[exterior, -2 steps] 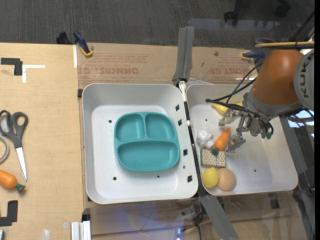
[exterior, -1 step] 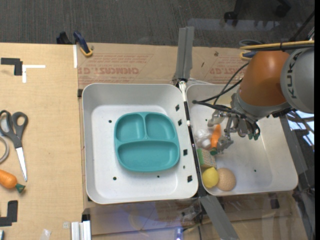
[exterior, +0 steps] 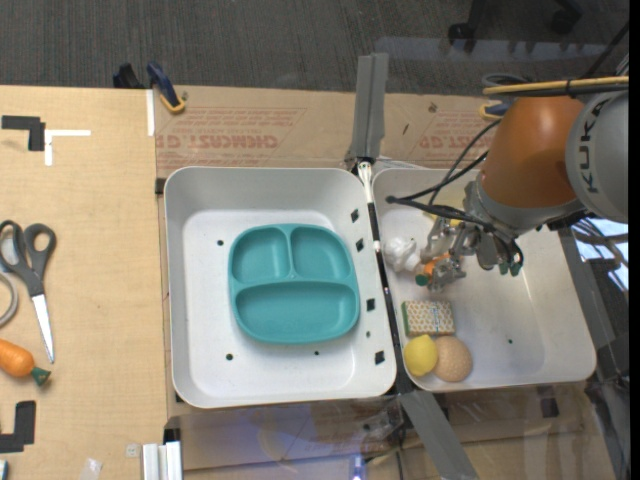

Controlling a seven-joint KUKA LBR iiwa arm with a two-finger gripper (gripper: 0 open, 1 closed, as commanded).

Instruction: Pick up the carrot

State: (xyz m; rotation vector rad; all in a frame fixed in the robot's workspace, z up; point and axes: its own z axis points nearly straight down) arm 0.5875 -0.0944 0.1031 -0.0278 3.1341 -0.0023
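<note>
The end effector [exterior: 443, 258] hangs low in the right bin [exterior: 540, 353], near its left wall; whether it is apart or together I cannot tell. Something small and orange shows at its tip, maybe the carrot [exterior: 429, 267], but this is not clear. Beside it lies a white object [exterior: 401, 253]. A teal divided plate [exterior: 294, 283] sits in the left bin [exterior: 195, 298].

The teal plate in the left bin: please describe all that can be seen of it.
The teal plate looks like smooth plastic, a rounded rectangle with three compartments: two small ones on the far side and one wide one on the near side, divided by raised ridges. It lies flat, near the middle of the left bin's floor, apart from the walls. Nothing lies in it or touches it.
</note>
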